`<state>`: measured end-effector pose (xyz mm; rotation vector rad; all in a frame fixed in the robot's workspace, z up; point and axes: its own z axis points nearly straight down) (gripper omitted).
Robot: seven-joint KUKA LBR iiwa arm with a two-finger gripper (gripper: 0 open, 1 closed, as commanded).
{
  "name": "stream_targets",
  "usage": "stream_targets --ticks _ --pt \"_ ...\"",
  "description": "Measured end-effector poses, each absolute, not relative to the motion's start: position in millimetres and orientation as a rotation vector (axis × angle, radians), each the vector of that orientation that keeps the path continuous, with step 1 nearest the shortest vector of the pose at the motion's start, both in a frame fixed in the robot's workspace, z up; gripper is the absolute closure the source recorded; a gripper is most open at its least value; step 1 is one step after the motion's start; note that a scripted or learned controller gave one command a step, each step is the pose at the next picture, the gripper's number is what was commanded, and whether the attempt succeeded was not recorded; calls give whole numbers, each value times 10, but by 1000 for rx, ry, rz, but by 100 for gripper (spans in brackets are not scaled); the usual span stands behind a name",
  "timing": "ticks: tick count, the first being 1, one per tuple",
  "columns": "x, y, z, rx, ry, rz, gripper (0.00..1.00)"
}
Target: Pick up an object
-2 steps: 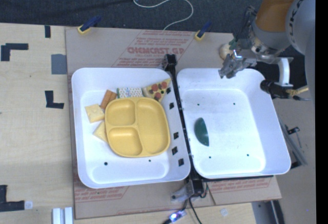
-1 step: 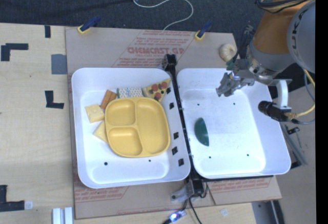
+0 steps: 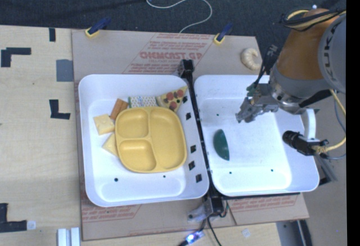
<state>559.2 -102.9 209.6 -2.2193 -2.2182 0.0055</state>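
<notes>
From my console I see the arm [image 3: 315, 53] reaching in from the right, its gripper [image 3: 251, 111] hanging over the upper middle of the right bin [image 3: 292, 174]. I cannot tell how it is set.

The thing I would go for is the green object [image 3: 221, 144], lying alone on that bin's floor, left of centre, near the divider and down-left of the gripper, apart from it. It looks small, smooth and rounded, a tapered leaf shape; I judge it light and possibly slippery, so I would pinch it across its narrow width at the middle.

The left bin [image 3: 90, 126] carries a yellow divided plate [image 3: 151, 139] with small flat pieces [image 3: 104, 124] tucked around its upper left edge.

Both bins sit on a cardboard sheet [image 3: 163, 50] clipped to a pale bench. The right bin's floor is smooth and white, with open space all round the green object.
</notes>
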Motion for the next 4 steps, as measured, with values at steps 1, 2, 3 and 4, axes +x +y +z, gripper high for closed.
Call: stream_targets --ticks 1,2,3,4 --pt "5150 -984 2258 -2219 -2218 3 100" --pt "4820 -835 2148 -2218 -2218 6 100" --pt "4766 -882 2179 -2218 -2220 3 100" --pt "4908 -967 2282 -2220 -2222 1 100"
